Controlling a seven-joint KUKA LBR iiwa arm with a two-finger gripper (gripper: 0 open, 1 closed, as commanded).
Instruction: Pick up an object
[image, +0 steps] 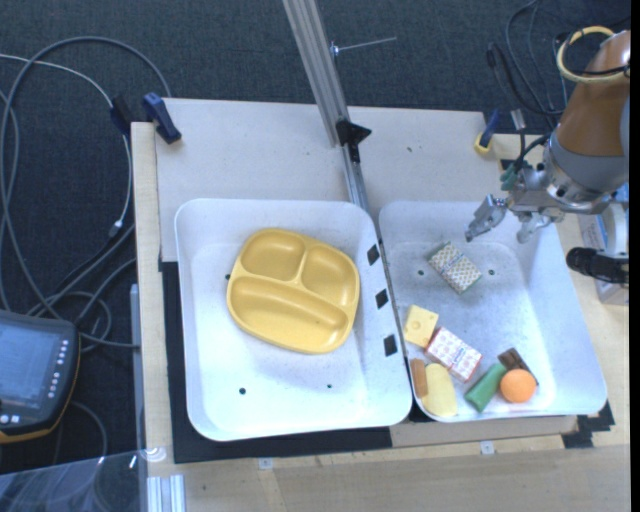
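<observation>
My gripper (505, 222) hangs over the back of the right bin (560, 300), open, with nothing between its two fingers. A grey patterned block (455, 267) lies just below and left of it, apart from the fingers. At the bin's front lie a yellow cheese wedge (421, 326), a red-and-white checked block (453, 352), a yellow banana-like piece (439, 390), a green block (485, 386), a small brown piece (513, 360) and an orange ball (517, 385).
The left bin (200, 380) holds a yellow divided plate (293, 290). A metal post (322, 70) rises at the back between the bins. Blue clamps (160, 116) sit on the bench's back corners. Cables and a teach pendant (30, 375) lie off the bench at left.
</observation>
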